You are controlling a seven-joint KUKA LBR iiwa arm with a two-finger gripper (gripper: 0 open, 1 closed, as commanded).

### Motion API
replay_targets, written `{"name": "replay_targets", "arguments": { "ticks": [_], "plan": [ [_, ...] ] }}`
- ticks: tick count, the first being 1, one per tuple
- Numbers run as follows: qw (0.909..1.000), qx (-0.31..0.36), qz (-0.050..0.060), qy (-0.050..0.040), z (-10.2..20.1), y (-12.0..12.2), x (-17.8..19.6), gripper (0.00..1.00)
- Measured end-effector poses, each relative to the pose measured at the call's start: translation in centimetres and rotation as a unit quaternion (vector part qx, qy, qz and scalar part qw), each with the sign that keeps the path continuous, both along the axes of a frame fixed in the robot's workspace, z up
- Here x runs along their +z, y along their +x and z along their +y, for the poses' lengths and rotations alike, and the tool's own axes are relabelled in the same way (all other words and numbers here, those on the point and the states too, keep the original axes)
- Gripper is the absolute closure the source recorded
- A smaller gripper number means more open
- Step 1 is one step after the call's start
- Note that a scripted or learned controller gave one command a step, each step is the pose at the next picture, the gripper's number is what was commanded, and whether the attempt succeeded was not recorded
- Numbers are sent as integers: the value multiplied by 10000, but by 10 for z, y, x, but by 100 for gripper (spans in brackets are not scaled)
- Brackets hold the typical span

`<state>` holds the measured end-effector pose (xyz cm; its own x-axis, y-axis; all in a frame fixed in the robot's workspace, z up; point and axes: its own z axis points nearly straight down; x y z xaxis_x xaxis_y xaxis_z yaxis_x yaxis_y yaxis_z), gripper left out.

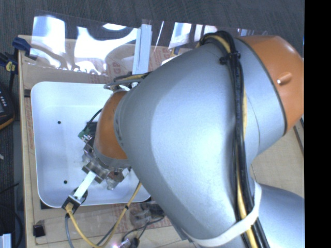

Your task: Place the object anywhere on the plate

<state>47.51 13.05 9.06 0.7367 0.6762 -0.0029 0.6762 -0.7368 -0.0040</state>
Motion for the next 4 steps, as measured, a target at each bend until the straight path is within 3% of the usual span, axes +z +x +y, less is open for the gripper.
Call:
{"name": "replay_targets", "arguments": {
  "ticks": [1,2,3,4],
  "plan": [
    [9992,391,-8,0,-57,28,101,0],
    [9993,361,6,-3,36,-1,0,0],
    [9984,565,-6,1,-50,9,112,0],
    [9917,-1287,9,-6,26,-1,-1,0]
  ]
}}
